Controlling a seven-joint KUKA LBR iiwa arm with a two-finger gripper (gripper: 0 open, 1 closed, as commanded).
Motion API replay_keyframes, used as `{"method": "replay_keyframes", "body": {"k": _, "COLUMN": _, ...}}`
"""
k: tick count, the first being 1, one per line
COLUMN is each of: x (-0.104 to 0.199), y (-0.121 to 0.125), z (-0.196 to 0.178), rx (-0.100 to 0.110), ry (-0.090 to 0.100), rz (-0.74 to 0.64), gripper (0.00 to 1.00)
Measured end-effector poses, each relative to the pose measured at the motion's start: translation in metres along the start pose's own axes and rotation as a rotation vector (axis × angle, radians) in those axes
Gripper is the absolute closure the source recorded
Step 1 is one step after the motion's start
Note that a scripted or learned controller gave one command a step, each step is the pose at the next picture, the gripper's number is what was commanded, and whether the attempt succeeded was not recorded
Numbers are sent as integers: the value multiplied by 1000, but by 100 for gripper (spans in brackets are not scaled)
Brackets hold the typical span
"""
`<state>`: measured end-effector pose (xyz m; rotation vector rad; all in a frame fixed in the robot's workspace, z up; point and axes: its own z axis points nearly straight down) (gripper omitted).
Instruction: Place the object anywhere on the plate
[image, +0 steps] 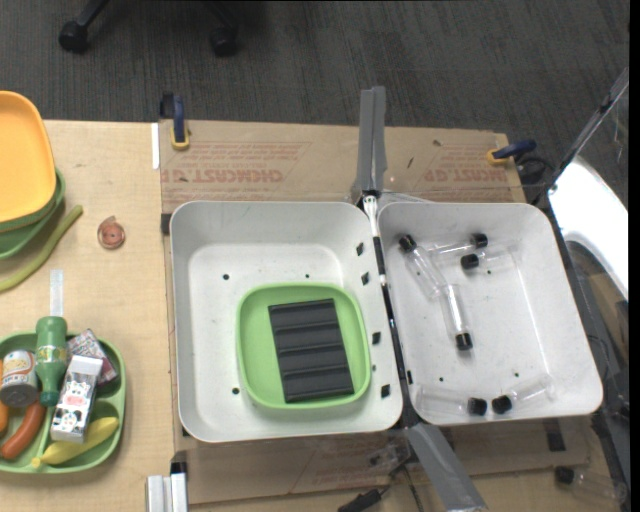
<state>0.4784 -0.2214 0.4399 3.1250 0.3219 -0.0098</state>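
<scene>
Black ribbed rectangular object (311, 350), lying flat on green plate (254, 330), left bin (200, 300), hand's state cannot be told.

Green plate (257, 330), black ridged object (311, 349)

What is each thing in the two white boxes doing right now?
Green plate: flat in the left bin.
Dark ridged block: lying flat on the plate.
Clear tubes with black caps: lying scattered on their sides in the right bin.
</scene>
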Motion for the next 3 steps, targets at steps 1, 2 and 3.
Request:
{"method": "replay_keyframes", "body": {"k": 1, "x": 0, "y": 0, "z": 0, "rx": 0, "ry": 0, "rz": 0, "gripper": 0}}
{"method": "replay_keyframes", "body": {"k": 2, "x": 0, "y": 0, "z": 0, "rx": 0, "ry": 0, "rz": 0, "gripper": 0}}
{"method": "replay_keyframes", "body": {"k": 3, "x": 0, "y": 0, "z": 0, "rx": 0, "ry": 0, "rz": 0, "gripper": 0}}
